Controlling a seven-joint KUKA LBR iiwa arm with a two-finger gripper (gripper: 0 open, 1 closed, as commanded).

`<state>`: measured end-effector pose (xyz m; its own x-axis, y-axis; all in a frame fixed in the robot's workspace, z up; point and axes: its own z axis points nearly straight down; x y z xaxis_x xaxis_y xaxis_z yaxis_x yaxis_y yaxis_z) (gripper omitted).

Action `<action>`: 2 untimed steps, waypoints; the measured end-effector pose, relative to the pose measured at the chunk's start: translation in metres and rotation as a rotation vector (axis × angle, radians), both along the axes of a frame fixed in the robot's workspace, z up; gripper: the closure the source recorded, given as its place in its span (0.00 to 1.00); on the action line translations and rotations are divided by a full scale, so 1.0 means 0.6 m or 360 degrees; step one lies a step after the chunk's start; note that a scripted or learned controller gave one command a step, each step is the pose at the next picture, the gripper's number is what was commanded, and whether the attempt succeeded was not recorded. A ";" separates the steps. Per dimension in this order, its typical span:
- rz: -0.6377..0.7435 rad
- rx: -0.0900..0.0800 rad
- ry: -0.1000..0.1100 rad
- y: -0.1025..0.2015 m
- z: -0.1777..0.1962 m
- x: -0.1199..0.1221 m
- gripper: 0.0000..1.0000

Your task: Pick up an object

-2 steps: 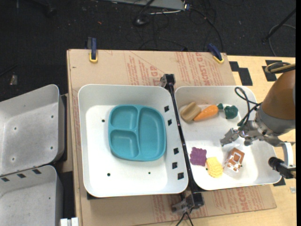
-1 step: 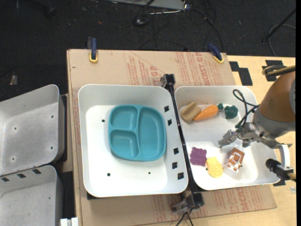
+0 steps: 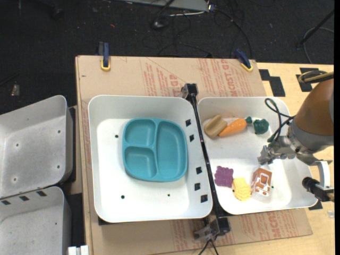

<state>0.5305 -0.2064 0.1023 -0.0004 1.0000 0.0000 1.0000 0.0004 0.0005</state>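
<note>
The right bin point(image 3: 276, 206) holds several small toys. A tan bread-like piece point(image 3: 214, 125) and an orange carrot point(image 3: 234, 127) lie at its back left, with a dark green piece point(image 3: 260, 125) beside them. A purple piece point(image 3: 224, 176), a yellow corn cob point(image 3: 241, 188) and an orange-and-white carton point(image 3: 261, 183) lie near its front. My gripper point(image 3: 267, 157) hangs low in the right bin, just behind the carton and right of the purple piece. Nothing shows in its grasp.
The left bin point(image 3: 106, 110) holds a teal divided plate point(image 3: 155, 149). A black divider point(image 3: 202, 147) runs between the two bins. The grey and orange arm point(image 3: 316, 118) covers the right bin's right side. Metal trays point(image 3: 32, 142) stand off the bench at the left.
</note>
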 end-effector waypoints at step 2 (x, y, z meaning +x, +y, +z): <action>0.0006 -0.0004 -0.0009 -0.009 0.196 0.032 1.00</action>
